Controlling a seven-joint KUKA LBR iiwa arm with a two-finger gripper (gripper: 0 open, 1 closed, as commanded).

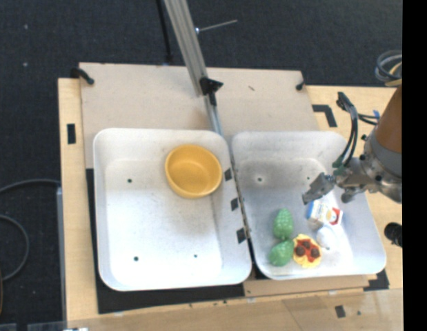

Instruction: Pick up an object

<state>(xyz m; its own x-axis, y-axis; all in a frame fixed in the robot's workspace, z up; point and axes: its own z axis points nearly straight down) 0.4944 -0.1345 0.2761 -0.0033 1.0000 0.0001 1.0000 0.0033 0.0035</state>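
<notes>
1. My hand (332, 187) hangs over the right bin (282, 147), reaching in from the bin's right side, with my orange-banded wrist above it at the frame's edge.

2. My two fingers look spread apart, one grey tip to the left and one to the right, with nothing between them that I can see; I hold nothing.

3. The nearest thing to take is a small white packet with blue and red print (325, 214). It lies just below my fingertips in the picture, toward the bin's near edge, and it seems to run lengthwise from upper left to lower right.

4. That is the relation the next move turns on, by my reckoning: the packet sits almost directly under my hand, slightly toward the near side, so a short drop with little sideways travel should bring my fingers around it.

5. Nearby lie two green knobbly toys (283, 223) and a flat yellow piece with red and dark marks (307, 249), clustered at the bin's near edge, to the left of and below the packet. A white rounded object (325, 238) rests just beside the packet's lower end.

6. A yellow bowl (193, 170) stands upright in the left bin (123, 205), well apart from my hand.

7. Both bins sit side by side on the desk (72, 185).
</notes>
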